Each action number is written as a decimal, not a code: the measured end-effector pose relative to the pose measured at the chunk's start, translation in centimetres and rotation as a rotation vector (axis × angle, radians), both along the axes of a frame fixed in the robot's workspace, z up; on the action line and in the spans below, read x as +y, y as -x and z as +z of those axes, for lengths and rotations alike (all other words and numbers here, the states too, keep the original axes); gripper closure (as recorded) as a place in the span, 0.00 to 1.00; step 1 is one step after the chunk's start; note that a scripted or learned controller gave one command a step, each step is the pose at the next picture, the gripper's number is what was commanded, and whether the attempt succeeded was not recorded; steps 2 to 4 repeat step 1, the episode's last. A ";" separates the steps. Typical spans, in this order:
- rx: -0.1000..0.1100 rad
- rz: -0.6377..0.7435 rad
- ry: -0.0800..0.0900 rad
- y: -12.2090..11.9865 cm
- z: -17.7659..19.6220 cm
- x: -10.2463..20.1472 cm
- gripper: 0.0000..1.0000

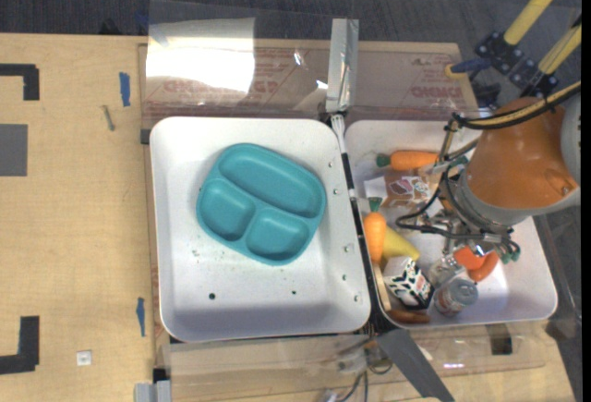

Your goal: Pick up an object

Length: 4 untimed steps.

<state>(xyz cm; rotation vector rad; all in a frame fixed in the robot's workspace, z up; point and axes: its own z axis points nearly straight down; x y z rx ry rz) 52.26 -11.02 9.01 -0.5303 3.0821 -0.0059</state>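
Arm over crowded right bin (left bin roomy).

— What sits in the left bin?
— A teal divided tray, three compartments, lying flat near its centre.
— And further left?
— Bare wooden bench, with black tape marks along the frame's left edge.

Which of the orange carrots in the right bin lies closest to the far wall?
The carrot lying sideways at the top of the right bin. The other carrot sits lower, beside the middle divider.
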 end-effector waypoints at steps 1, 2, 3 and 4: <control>-0.001 -0.085 -0.003 -6.0 0.0 0.7 0.00; -0.001 -0.085 -0.003 -6.0 0.0 0.7 0.00; -0.001 -0.085 -0.003 -6.0 0.0 0.7 0.00; -0.001 -0.085 -0.003 -6.0 0.0 0.7 0.00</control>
